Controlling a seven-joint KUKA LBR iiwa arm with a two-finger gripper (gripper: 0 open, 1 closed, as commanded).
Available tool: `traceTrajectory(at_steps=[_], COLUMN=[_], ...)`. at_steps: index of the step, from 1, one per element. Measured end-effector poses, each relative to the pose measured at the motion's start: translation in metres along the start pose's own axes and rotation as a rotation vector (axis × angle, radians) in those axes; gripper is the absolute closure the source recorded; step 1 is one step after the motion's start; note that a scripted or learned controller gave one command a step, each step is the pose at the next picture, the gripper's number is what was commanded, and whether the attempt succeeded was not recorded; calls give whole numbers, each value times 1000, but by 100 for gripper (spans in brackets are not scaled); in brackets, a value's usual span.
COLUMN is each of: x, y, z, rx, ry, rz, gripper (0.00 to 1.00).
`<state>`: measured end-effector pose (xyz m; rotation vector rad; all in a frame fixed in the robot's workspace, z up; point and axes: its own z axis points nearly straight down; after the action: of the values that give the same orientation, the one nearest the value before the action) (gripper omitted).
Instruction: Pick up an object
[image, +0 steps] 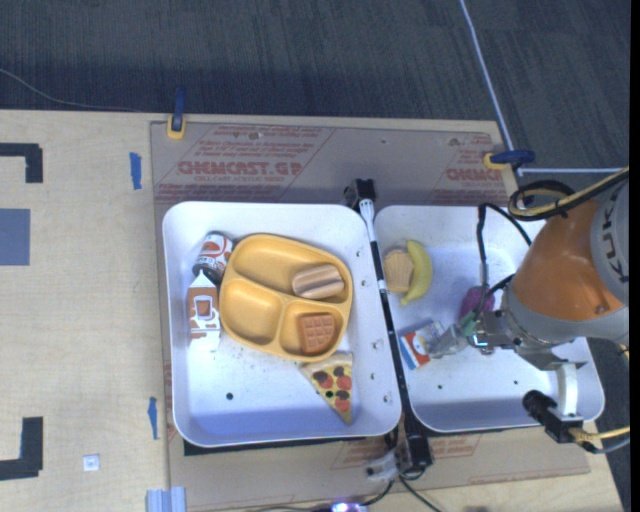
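- We are looking at the gripper (462, 335) hanging low over the right bin (470, 410), roughly at its middle, with the arm reaching in from the right.
- We are taking the packet (415, 347) as the likeliest target. It is lying just beside the gripper, on the side away from the arm and towards the wall between the two bins.
- The packet's long axis seems to be slanting from the bin's far right towards its near left, though it is too small for us to be sure.
- We are seeing the packet as a small, flat thing, white with red and blue print, lying on the bin floor. A greyish, blurred patch between it and the gripper is keeping us from telling whether the two are touching.
- We cannot tell whether the gripper is apart or together, and we are not seeing anything clamped in it.
- A purple object (473, 300) is sitting just beyond the gripper, close to the wrist; it is the second nearest candidate.
- A banana (421, 271) and a bun (398, 268) are resting together farther back, near the dividing wall.
- We are judging that the next move calls for a short shift towards the divider before closing on the packet.
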<state>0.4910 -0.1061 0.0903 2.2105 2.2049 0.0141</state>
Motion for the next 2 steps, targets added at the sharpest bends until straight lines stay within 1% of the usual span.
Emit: traceTrajectory(at_steps=[1, 2], x=[-1, 78], y=[2, 145], z=[-11, -93], rx=[-7, 17], ry=[-3, 8], rz=[1, -5], gripper=[100, 100])
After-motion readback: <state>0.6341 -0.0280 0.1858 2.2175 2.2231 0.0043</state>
